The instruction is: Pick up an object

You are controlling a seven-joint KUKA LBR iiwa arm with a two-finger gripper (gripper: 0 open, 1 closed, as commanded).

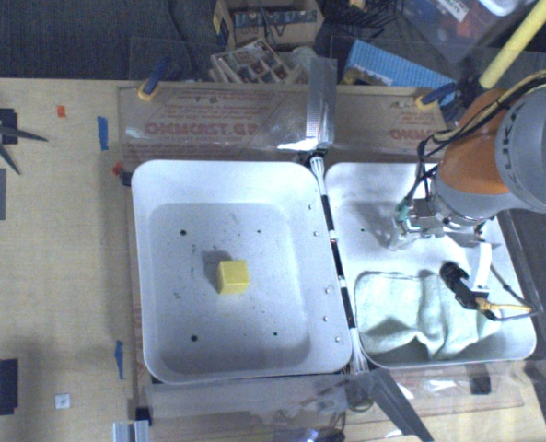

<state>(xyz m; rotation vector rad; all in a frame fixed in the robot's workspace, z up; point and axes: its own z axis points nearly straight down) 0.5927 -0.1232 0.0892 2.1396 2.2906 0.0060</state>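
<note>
Well to the left of the gripper [403, 233], in the middle of the left bin [162, 191], sits the yellow block [234, 276], alone on the speckled floor and touching no wall. You have not picked it up; nothing is near it. It rests flat, with a small shadow on its far-left side.

Closer to the gripper, just below and to its right in the right bin [365, 184], lies a crumpled pale cloth [411, 316]. It fills the near half of that bin, and a black-and-yellow cable end [466, 288] from the arm hangs over it.

The gripper itself hangs low over the far half of the right bin, under the arm [493, 164] with its orange band. Whether it is parted or closed you cannot tell from this angle, and nothing shows between its tips. So judge the task as barely begun: no object is lifted, and a grasp, a closing and a lift all remain. The cloth is the nearest candidate; the block would need a move across the divider between the bins.
</note>
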